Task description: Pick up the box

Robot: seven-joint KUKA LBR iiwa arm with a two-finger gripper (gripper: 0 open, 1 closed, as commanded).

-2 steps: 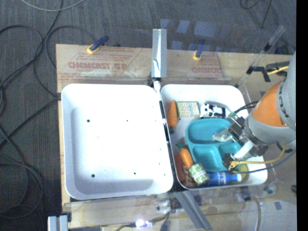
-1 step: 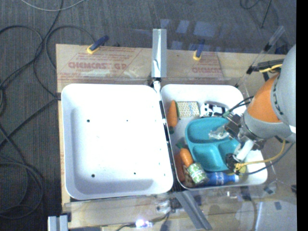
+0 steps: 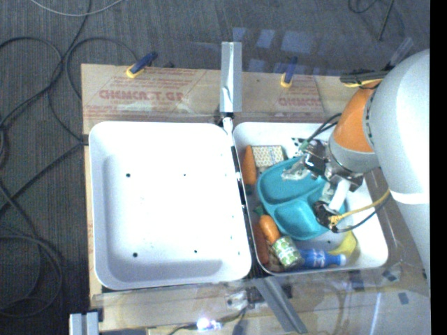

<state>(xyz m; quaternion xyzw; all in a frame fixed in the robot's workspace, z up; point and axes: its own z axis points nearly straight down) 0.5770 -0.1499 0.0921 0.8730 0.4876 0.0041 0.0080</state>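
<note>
The box (image 3: 267,155) is small with a pale checked pattern. It lies near the back left corner of the right bin (image 3: 377,253), and a teal dish (image 3: 288,195) partly covers its front edge. My gripper (image 3: 312,165) hangs over the back right part of the teal dish, a short way right of the box and apart from it. The grey arm with its orange band (image 3: 353,130) reaches in from the right and hides the bin's right side.
An orange carrot (image 3: 249,165) lies just left of the box along the bin wall. At the front of the right bin are another carrot (image 3: 267,229), a green can (image 3: 285,251), a blue bottle (image 3: 321,259) and a yellow banana (image 3: 346,243). The left bin (image 3: 167,145) stands beside it.
</note>
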